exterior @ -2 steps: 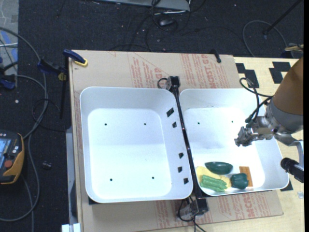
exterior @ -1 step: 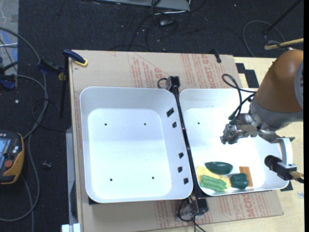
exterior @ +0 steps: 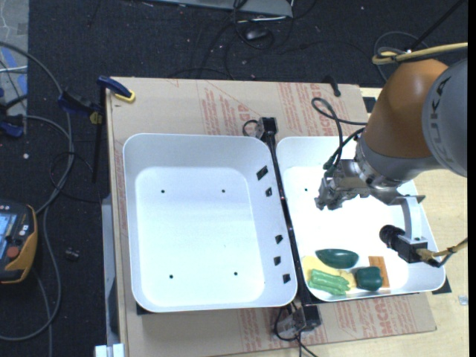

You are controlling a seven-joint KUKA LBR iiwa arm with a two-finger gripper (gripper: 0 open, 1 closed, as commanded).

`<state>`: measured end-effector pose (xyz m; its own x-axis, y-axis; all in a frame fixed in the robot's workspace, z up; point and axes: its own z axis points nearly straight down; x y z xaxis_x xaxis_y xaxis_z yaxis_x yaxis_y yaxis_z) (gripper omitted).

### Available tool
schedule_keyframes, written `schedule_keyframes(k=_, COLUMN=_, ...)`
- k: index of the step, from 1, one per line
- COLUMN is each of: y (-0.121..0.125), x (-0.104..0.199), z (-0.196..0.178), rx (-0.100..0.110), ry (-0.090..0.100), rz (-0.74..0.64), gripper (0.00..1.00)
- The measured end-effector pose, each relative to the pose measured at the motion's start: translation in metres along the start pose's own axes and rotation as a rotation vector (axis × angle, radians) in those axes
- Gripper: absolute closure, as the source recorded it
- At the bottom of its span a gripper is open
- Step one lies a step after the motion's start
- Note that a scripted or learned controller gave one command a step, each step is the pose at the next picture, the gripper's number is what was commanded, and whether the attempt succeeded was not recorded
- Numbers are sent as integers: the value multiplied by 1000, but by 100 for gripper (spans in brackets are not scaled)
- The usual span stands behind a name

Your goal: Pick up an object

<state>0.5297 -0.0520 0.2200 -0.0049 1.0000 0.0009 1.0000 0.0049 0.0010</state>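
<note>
The hand (exterior: 332, 194) hangs over the middle of the right bin (exterior: 297, 155), below the grey wrist and the orange band of the arm (exterior: 405, 117). Its fingers are a dark, blurred cluster from this angle, so whether they stand open or closed cannot be told; nothing is seen between them.

Candidate objects lie along the near edge of the right bin, well apart from the hand:
1. A dark green oval object (exterior: 337, 258), nearest to the hand.
2. A light green ridged object (exterior: 329, 281), just beside the oval on its near side.
3. A teal block (exterior: 369, 277), to the right of both.
4. A small orange piece (exterior: 376, 262), touching or just behind the teal block (contact cannot be confirmed).

A black fitting (exterior: 398, 243) on a white bracket stands to the right of the hand, near the bin's right wall. The left bin (exterior: 134, 162) sits alongside on the cardboard-covered tabletop (exterior: 193, 95).

Judged step: approach. No object appears grasped, and the pick is not yet done.

Next move, as judged: carry the hand toward the near edge and centre it over one object. The cluster is tight and sits against the bin wall, so finger clearance is the main risk; the oval object offers the most open access.
</note>
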Motion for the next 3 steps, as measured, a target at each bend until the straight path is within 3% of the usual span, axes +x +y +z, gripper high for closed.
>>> schedule_keyframes(k=3, y=50, x=147, z=1, rx=2, ry=0, rz=0, gripper=100)
